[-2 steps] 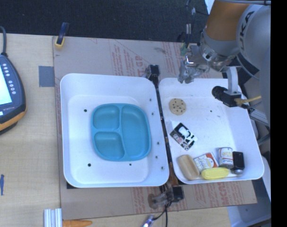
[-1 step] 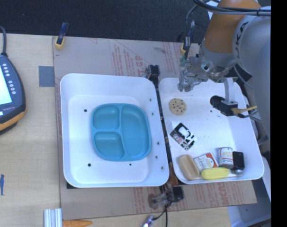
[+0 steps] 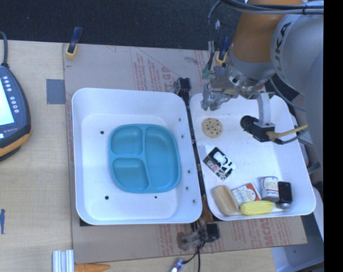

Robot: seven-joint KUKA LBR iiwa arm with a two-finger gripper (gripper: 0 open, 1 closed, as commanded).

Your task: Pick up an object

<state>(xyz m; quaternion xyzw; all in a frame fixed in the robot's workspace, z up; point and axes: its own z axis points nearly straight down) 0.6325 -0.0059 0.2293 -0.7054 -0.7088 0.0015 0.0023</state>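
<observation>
White bins sit side by side on the worktop (image 3: 35,186). Left bin (image 3: 92,174) has a blue divided plate (image 3: 144,157) in it, nothing else seen there. Right bin (image 3: 256,157) has all the small stuff: a round cookie (image 3: 212,127) near the far left corner, a black-and-white packet (image 3: 218,163) just in front of it, and a row along the near edge. That row is a tan bun-like roll (image 3: 224,199), a red-and-white packet (image 3: 245,193), a small can (image 3: 268,187), a black block (image 3: 284,191) and a yellow piece (image 3: 257,208) touching the roll.

Tool (image 3: 213,102) hangs over the right bin's far left corner, just beyond the cookie and apart from it. Cannot tell if the tool is wide or narrow; too small and cluttered at this angle. No object seen in its grip.

Progress, as a judgement: early. Every item lies flat on the bin floor, so no pick is done. Cookie is the closest candidate, so likely the target, though that is a guess. Left to do: line up over an item, descend, close on it, lift clear. Cookie is thin and flat, so it could slip out of the grasp.
</observation>
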